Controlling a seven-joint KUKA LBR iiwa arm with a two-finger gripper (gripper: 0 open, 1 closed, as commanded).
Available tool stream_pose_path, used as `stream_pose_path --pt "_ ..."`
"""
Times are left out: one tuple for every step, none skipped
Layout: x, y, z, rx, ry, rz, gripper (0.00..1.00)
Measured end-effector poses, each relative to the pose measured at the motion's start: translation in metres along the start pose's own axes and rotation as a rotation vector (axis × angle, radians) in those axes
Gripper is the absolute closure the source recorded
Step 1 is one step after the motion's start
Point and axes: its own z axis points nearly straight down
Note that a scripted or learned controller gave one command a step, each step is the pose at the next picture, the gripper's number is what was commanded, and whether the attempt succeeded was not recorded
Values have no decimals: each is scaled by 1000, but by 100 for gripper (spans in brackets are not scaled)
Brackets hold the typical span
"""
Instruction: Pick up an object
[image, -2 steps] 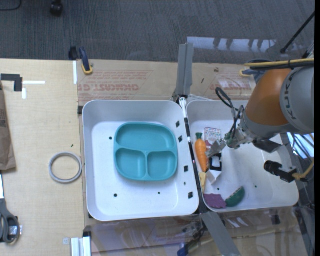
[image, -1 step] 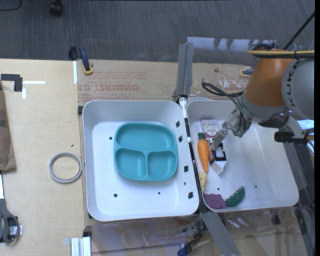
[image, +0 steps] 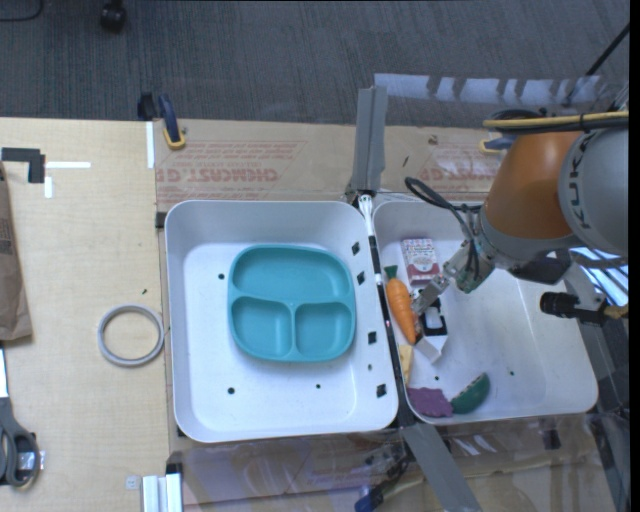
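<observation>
Gripper (image: 432, 318) low beside 1 carrot (image: 402, 310); grip state unclear.
Carrot's long axis runs near-to-far; 1 teal plate (image: 293, 303).

You can't make out the gripper (image: 432, 318) fingers against the clutter; the arm (image: 560, 190) is cut off at the right edge, scissors (image: 15, 455) at the left.

Floor (image: 250, 50): dark grey carpet along top of view. Table (image: 80, 230): pale wood-grain top, brown cardboard sheet (image: 260, 165) laid at its far edge. Roll of tape (image: 131, 334) lies on table at left; scissors (image: 18, 455) at lower left edge. Lighting even, no hard shadows
</observation>
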Motion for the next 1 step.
stream_pose_path --pt "16 -24 0 -4 1 101 0"
